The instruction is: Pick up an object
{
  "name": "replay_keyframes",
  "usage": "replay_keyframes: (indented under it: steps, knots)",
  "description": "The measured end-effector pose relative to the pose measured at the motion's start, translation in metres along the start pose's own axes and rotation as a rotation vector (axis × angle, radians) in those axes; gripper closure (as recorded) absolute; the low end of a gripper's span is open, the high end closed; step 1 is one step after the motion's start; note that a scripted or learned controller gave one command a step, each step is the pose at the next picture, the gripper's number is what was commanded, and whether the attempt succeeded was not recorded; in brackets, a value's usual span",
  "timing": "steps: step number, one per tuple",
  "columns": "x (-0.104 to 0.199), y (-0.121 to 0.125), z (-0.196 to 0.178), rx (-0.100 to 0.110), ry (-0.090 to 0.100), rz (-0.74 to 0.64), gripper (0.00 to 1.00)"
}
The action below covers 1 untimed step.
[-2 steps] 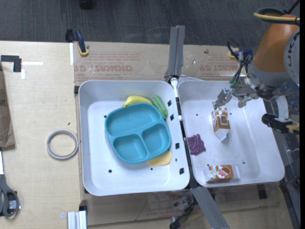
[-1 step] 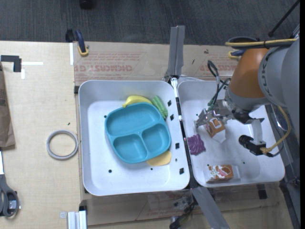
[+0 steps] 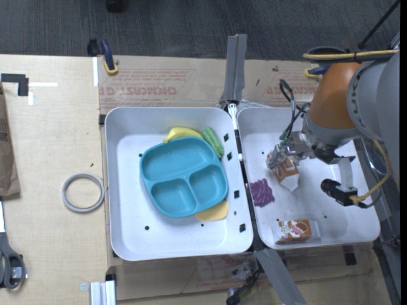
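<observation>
- Two shallow white bins sit side by side on the worktop (image 3: pixel 57 107); the single camera view looks down on both at a slant.
- Left bin (image 3: pixel 121 189): holds a blue divided tray (image 3: pixel 184 176) lying over a yellow item (image 3: pixel 181 133) and a green item (image 3: pixel 215 141); a further yellow piece (image 3: pixel 215 213) shows beneath the tray's near edge.
- Right bin (image 3: pixel 331 230): holds a small carton (image 3: pixel 287 170), orange-brown and white, a purple item (image 3: pixel 261 192) close to the divider, and a flat orange-and-white packet (image 3: pixel 294 230) near the front wall.
- Arm (image 3: pixel 369 94): reaches in from the right, its orange band above the wrist, and is lowered into the right bin.
- Tool (image 3: pixel 282 157): sits directly at the top of the small carton, apparently touching it. Whether it is released or clenched cannot be told, as the tip is a cluttered patch against the carton.
- Step in hand, as judged: the grasp attempt on the small carton. A secure hold is not confirmed.
- Next move, as judged: a firm closure on the carton, then a straight lift clear of the bin walls.
- Task item condition: the carton stands tilted, its white lower face toward the camera, well apart from the packet and near the purple item.
- Outside the bins: a grey ring (image 3: pixel 82 192) lies on the worktop to the left.
</observation>
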<state>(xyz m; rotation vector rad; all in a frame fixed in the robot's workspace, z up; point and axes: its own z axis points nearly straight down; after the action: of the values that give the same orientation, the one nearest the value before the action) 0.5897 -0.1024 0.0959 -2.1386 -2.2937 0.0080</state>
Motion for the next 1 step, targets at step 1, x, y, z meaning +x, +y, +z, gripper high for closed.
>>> replay_keyframes:
  steps: [1]
  knots:
    - [-0.0008, 0.0492, 0.0060, -0.004, -0.001, 0.283, 1.00]
